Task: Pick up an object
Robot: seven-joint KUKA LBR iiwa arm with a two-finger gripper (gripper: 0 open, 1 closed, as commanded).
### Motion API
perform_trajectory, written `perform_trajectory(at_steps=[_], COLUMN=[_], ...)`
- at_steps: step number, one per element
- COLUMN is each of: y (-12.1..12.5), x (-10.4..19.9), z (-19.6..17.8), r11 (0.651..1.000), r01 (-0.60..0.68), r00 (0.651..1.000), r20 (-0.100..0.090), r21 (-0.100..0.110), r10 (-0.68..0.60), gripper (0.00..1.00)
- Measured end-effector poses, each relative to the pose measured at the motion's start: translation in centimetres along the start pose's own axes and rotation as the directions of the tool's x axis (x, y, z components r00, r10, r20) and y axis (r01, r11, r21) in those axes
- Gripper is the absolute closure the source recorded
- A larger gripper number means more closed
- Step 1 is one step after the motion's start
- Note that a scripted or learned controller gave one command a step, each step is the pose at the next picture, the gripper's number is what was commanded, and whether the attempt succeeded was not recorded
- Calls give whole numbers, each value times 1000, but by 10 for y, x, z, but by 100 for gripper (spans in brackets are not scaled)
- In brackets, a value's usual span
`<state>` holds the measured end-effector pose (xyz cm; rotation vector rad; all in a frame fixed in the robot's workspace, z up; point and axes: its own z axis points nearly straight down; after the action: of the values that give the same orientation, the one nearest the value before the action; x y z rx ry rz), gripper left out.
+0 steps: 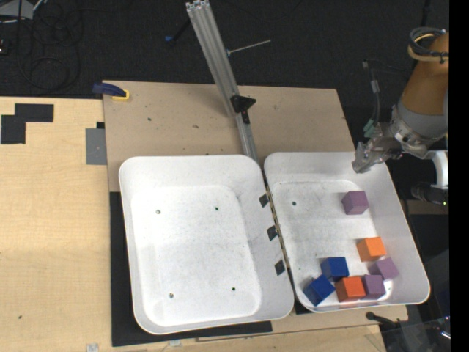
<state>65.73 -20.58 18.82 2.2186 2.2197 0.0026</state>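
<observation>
bins 2 (pixel 192 169) | purple blocks 3 (pixel 355 202) | orange blocks 2 (pixel 371 248) | blue blocks 2 (pixel 335 268)

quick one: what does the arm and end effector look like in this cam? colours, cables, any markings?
The arm enters at the right edge: a rounded orange-tan segment above a grey wrist housing. A yellowish cable loops over its top, and a thin dark cable runs down beside it toward the wrist. The end effector is small, grey and metallic, with blocky parts. No markings are legible at this resolution.

Blocks (pixel 350 276) in the right bin (pixel 308 196), beside the left bin (pixel 139 174)
</observation>
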Motion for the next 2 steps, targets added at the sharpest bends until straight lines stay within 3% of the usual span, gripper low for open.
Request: perform_trajectory(at_steps=[1,2], y=[-2,-16], x=[1,52], z=[-44,-43], r11=[1000,1000], r01=[1,4], r00=[1000,1000], r20=[0,-4], r21=[0,7], r10=[-1,-4], gripper=[100,100])
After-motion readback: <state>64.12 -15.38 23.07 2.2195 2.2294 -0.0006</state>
